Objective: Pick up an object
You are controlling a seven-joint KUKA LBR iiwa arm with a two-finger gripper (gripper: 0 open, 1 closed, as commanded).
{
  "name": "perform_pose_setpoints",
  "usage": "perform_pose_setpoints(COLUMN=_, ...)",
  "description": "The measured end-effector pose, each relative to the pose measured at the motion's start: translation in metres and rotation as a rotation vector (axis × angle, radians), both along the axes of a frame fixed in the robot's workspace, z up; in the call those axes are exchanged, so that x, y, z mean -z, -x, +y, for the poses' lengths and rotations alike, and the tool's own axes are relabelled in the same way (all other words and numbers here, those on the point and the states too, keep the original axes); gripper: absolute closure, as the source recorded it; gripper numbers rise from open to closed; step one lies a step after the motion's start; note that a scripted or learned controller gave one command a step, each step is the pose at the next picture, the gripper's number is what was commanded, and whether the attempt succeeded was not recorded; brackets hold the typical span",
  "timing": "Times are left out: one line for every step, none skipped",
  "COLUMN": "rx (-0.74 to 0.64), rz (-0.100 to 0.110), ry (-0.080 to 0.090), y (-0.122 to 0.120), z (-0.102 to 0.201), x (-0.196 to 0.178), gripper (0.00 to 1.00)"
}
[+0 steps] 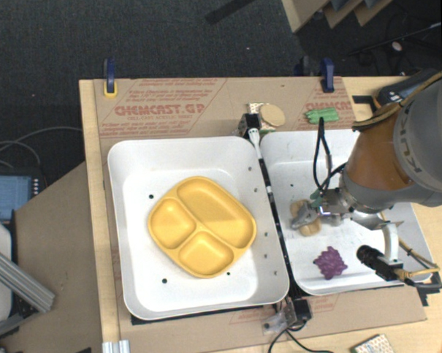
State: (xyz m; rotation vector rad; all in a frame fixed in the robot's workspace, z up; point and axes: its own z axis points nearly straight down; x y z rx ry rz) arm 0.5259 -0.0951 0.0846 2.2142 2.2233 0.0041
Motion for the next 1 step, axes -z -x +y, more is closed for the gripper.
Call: perform_pose_setpoints(rx=0.001, rz=-0.002, ry=0.001, y=-0.0626, z=-0.001, x=-0.0005, gripper=0.0)
